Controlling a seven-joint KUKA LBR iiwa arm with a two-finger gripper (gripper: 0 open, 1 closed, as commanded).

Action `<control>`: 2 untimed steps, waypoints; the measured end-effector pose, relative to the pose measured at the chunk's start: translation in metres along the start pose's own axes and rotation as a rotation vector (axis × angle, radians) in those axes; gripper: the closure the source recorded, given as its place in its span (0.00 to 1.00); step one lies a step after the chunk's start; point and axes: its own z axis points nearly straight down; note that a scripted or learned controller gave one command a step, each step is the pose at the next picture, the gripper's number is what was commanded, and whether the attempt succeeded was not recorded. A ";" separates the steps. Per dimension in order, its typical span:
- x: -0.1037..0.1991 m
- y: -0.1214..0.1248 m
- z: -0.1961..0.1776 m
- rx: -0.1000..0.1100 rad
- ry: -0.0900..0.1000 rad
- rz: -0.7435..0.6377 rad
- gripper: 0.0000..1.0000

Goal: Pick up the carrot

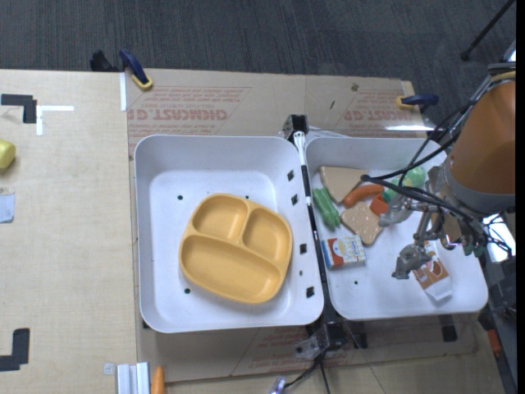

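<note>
- Carrot [362, 194]: you will find it lying in the right bin [385, 302], beside the bread slice [363, 221]; not yet lifted.
- Gripper [408, 263]: hangs apart from the carrot; its grip you cannot tell.
- Left for you: approach, grasp, lift.

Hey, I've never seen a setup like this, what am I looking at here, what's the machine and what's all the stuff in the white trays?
This is one picture from a camera fixed above a bench, looking down at a slant. The grey and orange thing at the right is a robot arm; its gripper hangs over the right bin. That bin has toy food: an orange carrot, a green vegetable, a slice of bread, a small carton and a packet. The left bin has a yellow divided plate. The arm is meant to pick up the carrot, which lies in the bin, beside the bread.
</note>
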 end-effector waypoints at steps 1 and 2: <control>-0.006 0.076 0.004 -0.001 -0.003 -0.098 0.00; -0.054 0.002 0.045 0.000 -0.002 -0.097 0.00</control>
